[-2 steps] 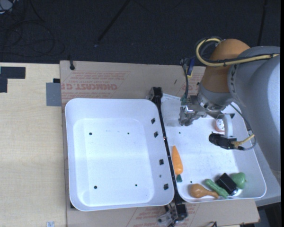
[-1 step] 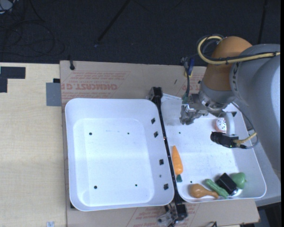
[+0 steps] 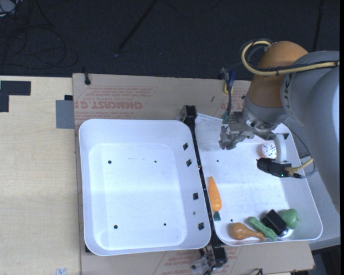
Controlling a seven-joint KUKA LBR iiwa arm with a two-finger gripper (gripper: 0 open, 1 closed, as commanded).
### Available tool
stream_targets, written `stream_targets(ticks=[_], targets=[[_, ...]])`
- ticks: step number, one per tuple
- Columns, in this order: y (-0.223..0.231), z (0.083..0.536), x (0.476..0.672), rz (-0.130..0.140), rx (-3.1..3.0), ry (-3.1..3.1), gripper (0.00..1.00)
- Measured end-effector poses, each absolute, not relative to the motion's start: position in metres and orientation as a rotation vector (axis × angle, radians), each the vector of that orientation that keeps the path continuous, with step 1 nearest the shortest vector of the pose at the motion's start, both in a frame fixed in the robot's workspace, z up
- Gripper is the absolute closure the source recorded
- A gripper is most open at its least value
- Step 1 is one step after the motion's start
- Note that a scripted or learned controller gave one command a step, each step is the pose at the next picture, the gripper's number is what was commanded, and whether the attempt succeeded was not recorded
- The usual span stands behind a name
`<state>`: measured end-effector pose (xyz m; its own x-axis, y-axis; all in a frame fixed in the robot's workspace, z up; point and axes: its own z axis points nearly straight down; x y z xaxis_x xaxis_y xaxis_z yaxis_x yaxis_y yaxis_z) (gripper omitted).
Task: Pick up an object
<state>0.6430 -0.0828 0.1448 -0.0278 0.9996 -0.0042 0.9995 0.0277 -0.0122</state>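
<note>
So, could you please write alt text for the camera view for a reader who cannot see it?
A grey robot arm reaches in from the right, its gripper above the far end of the right bin. That bin holds an orange carrot-shaped toy by its left wall and a cluster of small objects along its near edge. The left bin sits alongside it.

Pincer [image 3: 228,141] hangs over the right bin's [image 3: 309,211] far end — orange carrot [image 3: 214,194] lies well apart.

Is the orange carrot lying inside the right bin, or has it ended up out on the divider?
Inside. The orange carrot lies flat on the floor of the right bin, along its left wall beside the divider.
</note>
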Motion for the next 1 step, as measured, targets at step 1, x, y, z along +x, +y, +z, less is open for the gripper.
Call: stream_targets(ticks=[1], targets=[[0.0108, 0.1901, 0.6302, -0.004, -2.212, -2.228, 1.0]])
